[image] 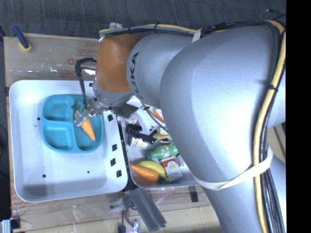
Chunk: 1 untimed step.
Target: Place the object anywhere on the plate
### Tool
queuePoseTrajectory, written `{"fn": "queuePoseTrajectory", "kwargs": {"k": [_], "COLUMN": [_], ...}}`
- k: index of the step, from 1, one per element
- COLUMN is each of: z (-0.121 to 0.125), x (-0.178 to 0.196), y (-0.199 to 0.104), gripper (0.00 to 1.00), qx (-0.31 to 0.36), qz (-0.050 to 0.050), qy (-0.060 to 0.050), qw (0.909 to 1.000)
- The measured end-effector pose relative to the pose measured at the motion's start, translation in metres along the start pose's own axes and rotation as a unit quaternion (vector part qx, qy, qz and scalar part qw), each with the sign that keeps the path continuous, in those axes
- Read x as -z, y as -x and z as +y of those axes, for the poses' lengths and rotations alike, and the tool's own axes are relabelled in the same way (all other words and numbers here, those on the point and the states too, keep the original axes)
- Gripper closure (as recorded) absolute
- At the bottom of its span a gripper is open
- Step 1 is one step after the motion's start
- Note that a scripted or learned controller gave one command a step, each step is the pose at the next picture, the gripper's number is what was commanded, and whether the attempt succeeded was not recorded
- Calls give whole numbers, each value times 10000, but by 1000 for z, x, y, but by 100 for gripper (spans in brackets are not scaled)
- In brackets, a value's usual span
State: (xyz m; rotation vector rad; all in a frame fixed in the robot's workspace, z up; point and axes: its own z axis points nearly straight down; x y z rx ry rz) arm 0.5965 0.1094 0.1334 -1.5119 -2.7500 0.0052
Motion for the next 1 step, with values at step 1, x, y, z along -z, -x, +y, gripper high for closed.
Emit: {"fn": "queuePoseTrajectory", "kwargs": {"k": [1], "z": [0], "x": [0], "y": [0], "gripper": [0], "qx": [-4], "qz": [-2], "qy": [4], "qw": [10000]}}
